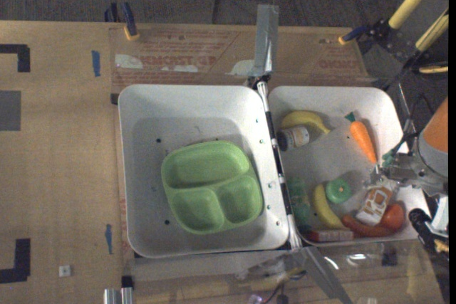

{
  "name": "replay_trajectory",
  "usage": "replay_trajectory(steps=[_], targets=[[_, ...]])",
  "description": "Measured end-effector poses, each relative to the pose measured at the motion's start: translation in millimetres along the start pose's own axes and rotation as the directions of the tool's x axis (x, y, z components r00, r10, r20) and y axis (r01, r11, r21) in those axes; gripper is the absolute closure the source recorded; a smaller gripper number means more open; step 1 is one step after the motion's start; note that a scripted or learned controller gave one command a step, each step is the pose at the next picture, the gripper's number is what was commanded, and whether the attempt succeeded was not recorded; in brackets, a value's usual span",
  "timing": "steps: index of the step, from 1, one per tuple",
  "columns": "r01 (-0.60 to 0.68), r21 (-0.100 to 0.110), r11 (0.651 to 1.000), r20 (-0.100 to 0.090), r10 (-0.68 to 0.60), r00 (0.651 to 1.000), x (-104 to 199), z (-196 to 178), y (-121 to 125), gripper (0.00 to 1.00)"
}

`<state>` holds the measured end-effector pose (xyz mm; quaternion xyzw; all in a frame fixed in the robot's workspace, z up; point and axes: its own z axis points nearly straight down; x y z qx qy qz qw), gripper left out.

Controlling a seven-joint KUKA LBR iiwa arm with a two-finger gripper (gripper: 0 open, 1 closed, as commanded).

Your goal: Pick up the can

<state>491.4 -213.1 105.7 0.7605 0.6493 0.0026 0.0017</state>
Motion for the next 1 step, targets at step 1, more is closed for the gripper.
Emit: replay_trajectory(steps=[1], targets=[[-0.288,-0.020,0.957,0.005,0.288,0.957,17.9,10.9,-9.1,1.00]])
